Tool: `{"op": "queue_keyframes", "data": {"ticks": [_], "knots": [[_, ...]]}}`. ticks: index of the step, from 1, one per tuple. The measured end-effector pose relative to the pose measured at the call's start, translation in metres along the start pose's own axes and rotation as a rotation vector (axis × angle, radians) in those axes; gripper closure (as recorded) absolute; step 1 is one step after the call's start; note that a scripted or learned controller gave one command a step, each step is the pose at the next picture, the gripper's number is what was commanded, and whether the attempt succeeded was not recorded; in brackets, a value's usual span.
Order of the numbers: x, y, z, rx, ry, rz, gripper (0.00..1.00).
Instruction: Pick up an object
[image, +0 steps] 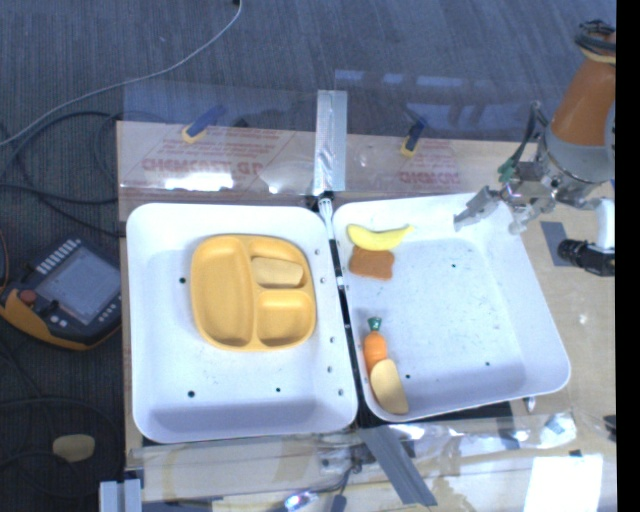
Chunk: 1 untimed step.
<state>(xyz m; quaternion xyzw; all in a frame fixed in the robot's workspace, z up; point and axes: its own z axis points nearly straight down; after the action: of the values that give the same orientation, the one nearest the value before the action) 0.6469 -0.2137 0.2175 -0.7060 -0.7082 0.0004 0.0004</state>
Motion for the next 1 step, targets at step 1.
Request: {"op": "queue_keyframes", "data": {"ticks": [1], "knots": [[0.0702, 0.0216, 0.0837, 0.002, -0.002, 0.026, 0.0]]}}
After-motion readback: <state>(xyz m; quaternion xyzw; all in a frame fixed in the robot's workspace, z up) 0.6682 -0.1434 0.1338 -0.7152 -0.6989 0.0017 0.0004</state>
